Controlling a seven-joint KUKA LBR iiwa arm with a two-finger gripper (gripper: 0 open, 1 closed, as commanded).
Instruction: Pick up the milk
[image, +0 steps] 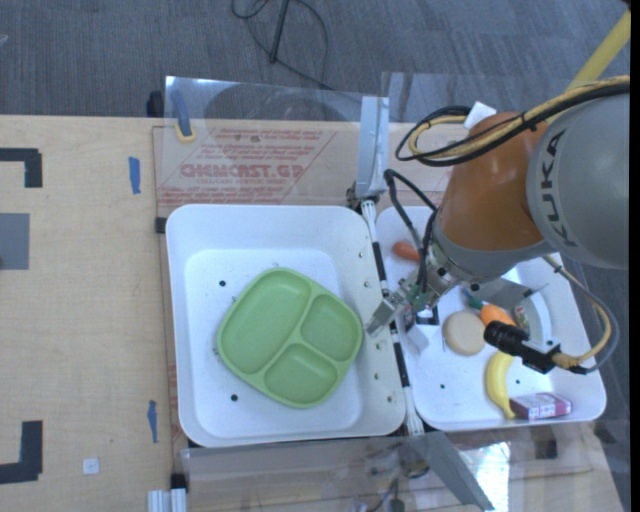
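Pale wooden surface (80, 330) w/ two shallow white bins side by side. Left bin (190, 250) holds a light-green divided plastic plate (290, 337). Grey arm w/ orange band (495, 195) leans over the right bin (580, 400); gripper (400, 310) sits low by the divider btwn bins, can't tell its state. Small pink milk carton (541, 405) lies at right bin's near edge, just beside a yellow banana (497, 380), well apart from gripper. Round beige bun (463, 333) nearby.

My left bin (190, 250) holds a green divided plate (290, 337). In my right bin (585, 400) lie a banana (497, 382), a round tan bun (463, 333), a carrot (404, 251) and an orange piece (497, 315).
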